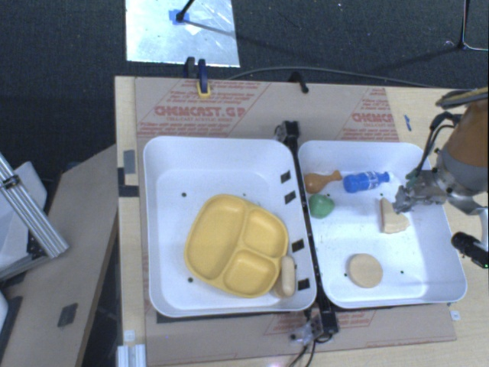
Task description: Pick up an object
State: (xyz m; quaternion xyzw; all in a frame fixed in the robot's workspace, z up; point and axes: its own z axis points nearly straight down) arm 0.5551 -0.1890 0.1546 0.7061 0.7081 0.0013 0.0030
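Your view is evenly lit from above, fairly bright. Both white bins (229, 155) run close to washed out, with detail thin on their walls. Glare flares off the shiny sheet (182, 21) at top. Shadows stay soft and short under the items. You get mild softness overall, and the dark floor (61, 52) shows grain.
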